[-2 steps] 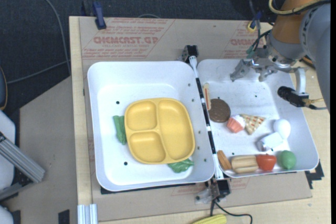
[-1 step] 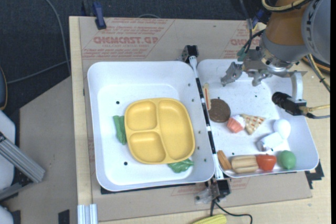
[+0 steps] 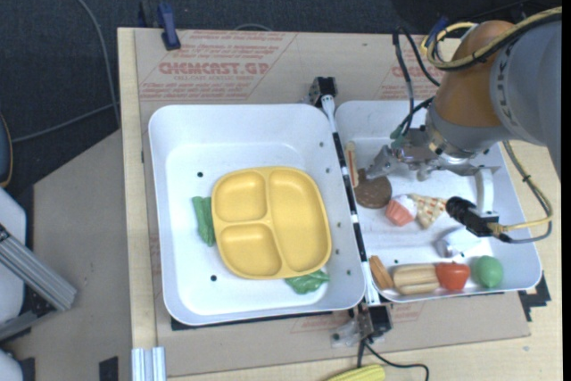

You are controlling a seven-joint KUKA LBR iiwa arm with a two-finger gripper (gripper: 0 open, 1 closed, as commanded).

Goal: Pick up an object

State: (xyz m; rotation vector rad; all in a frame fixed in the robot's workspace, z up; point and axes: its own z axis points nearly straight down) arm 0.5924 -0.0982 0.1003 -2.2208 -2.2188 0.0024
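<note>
Bins, two, shallow and white, side by side on a brown board. Left bin (image 3: pixel 169 138): one yellow divided plate (image 3: pixel 269 221) near its centre; a green leafy piece (image 3: pixel 204 219) touching the plate's left edge, another green piece (image 3: pixel 308 283) at the plate's lower right corner. Right bin (image 3: pixel 526 259), to the plate's right: brown round cookie (image 3: pixel 373 191) nearest the plate, orange-pink piece (image 3: pixel 399 211) just beyond it, pale shell-like piece (image 3: pixel 427 209) beside that. Along the near wall, rightward from the plate: hot dog in bun (image 3: pixel 406 277), red piece (image 3: pixel 452 276), green ball (image 3: pixel 487 271). Gripper (image 3: pixel 416 154) low over the far part of the right bin, above the cookie; whether its tool is apart or together cannot be told. Nothing seen clamped.
</note>
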